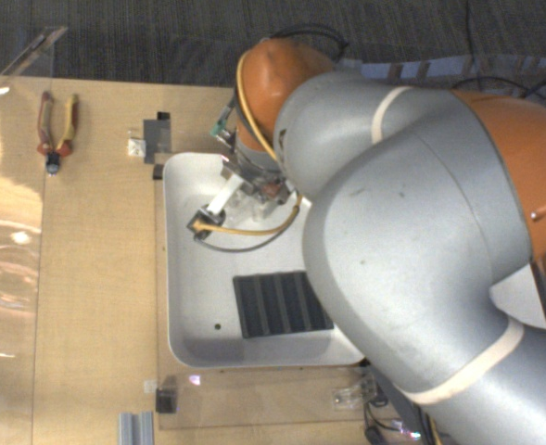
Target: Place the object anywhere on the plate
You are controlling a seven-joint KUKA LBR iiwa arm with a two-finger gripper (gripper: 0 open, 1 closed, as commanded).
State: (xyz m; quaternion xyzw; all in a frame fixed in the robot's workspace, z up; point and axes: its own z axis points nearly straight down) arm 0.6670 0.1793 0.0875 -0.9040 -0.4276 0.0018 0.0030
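While the big grey arm with its orange band (421,248) reached in from the right, the two-finger gripper (252,182) hung over the far part of the shallow white plastic bin (191,286), and whether its claw was apart or together could not be told (the wrist hid it). The black ribbed rectangular slab (277,306) lay flat on the bin's floor toward the near side, apart from the gripper, its right edge under the arm. Red-handled metal pliers (57,130) lay on the pale wooden bench (96,295), far left.
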